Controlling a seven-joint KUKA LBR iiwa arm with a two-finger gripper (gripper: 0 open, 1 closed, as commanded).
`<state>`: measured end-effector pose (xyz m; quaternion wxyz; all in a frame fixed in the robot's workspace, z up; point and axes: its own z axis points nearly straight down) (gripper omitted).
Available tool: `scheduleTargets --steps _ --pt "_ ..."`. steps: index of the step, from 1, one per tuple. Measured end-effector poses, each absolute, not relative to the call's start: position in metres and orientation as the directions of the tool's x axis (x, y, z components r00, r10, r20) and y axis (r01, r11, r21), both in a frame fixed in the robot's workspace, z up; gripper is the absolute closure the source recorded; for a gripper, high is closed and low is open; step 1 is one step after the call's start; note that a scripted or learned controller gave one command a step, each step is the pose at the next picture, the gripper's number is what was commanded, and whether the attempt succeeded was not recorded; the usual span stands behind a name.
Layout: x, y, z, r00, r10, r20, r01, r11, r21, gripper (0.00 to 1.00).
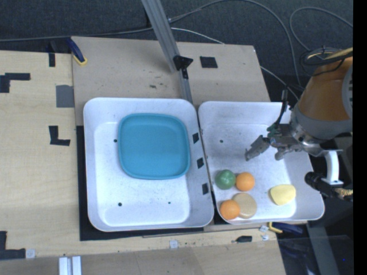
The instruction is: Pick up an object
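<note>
Over the right bin (229, 116) the arm (324, 105) reaches in from the right, orange band showing above the wrist, and the end effector (265, 148) hangs over the bin's middle, pointing left and a little downward. One dark finger (255, 149) sticks out clearly toward the left; the second is harder to make out against the wrist hardware, so how wide they stand apart I cannot tell. Nothing shows between them.

The objects sit along the near edge of that same bin, below the end effector and apart from it. A green ball (225, 179) lies next to an orange ball (245, 181), the two just about touching. In front of them a second orange ball (229, 209) presses against a tan round piece (245, 204), possibly a cookie or a bun, though the view is too soft to say. Off to the right, apart from that cluster, rests a yellow lump (282, 194) near the bin's right corner.

The left bin (100, 153) holds a blue square plate (153, 145), lying flat in the bin's upper half. Both bins sit side by side on the wooden surface (34, 153), with a grey metal pole (166, 33) slanting down to the gap between them.
</note>
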<state>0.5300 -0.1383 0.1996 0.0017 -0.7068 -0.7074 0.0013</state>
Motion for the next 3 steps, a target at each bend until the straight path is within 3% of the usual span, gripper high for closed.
scheduleTargets --steps 2,3 --pt "0.52 -0.131 0.093 0.0 1.0 0.001 1.0 0.0 -0.005 0.0" --pt "0.521 -0.131 0.105 -0.001 1.0 0.001 1.0 0.001 -0.002 1.0"
